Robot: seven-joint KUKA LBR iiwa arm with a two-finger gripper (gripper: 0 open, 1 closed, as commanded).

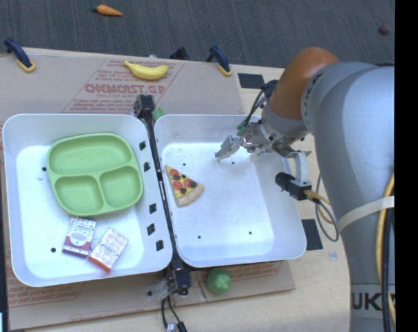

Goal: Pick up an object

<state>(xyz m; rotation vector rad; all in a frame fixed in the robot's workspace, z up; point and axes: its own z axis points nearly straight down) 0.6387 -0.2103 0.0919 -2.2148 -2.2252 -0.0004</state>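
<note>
Over the right bin [285, 234], near its far edge, the gripper [228, 149] hangs with its jaws narrowly parted, nothing between them and nothing touched. A toy pizza slice [183, 185] lies by that bin's left wall, well apart from the fingers, with bare white floor from it to the near and right edges. Left bin [15, 185] carries a green divided plate [95, 173] toward its far edge and two small packets [95, 243] near its near edge; a banana [147, 68] and green ball [219, 280] sit outside the bins.
</note>
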